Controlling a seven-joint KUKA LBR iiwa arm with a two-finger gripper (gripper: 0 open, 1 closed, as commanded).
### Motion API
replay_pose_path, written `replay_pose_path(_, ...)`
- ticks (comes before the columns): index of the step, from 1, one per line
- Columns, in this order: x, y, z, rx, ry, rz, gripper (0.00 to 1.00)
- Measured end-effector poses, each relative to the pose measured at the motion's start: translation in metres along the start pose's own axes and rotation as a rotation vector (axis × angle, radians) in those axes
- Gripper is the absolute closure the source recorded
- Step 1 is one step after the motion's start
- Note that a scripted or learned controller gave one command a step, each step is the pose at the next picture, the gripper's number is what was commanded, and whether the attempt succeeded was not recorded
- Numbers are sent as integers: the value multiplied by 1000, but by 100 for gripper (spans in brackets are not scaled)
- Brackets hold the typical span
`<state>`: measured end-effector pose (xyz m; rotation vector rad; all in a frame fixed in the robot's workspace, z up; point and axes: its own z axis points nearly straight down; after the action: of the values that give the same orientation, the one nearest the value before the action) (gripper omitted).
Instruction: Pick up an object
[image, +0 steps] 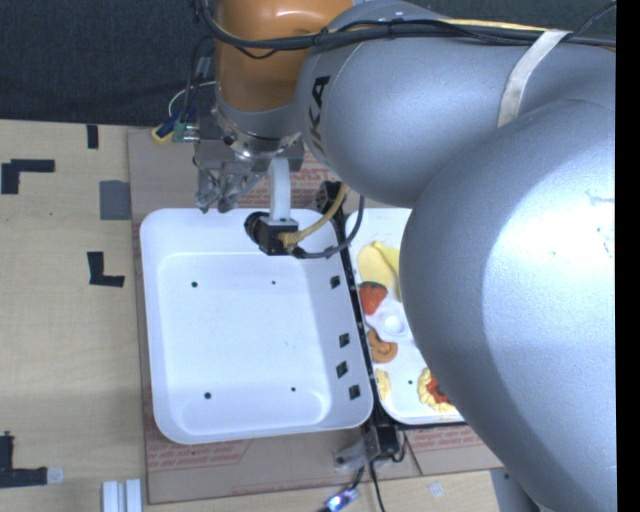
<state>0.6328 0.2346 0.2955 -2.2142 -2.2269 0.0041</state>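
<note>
My gripper (222, 192) hangs over the far left rim of the left white bin (150, 300), under the orange wrist band. Nothing shows in it. The right bin (402, 402) is mostly covered by the grey arm. In its visible strip lie a yellow banana-like piece (378, 262), a red strawberry-like piece (372, 297), a small white item (389, 322), an orange-brown piece (382, 348) and a yellow and red item (432, 390). All of these lie well to the right of the gripper.
A black cable fitting (270, 233) dangles from the wrist over the left bin's far edge. Black clips (345, 345) line the divide between the bins. Both bins rest on brown cardboard (200, 455) on the tan bench.
</note>
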Motion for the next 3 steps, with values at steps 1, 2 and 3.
replay_pose_path(1, -27, -28, -82, -7, 2, 5, 100)
replay_pose_path(2, -26, -56, -127, -6, 3, 2, 100)
replay_pose_path(3, -40, -101, -175, -5, 3, 2, 100)
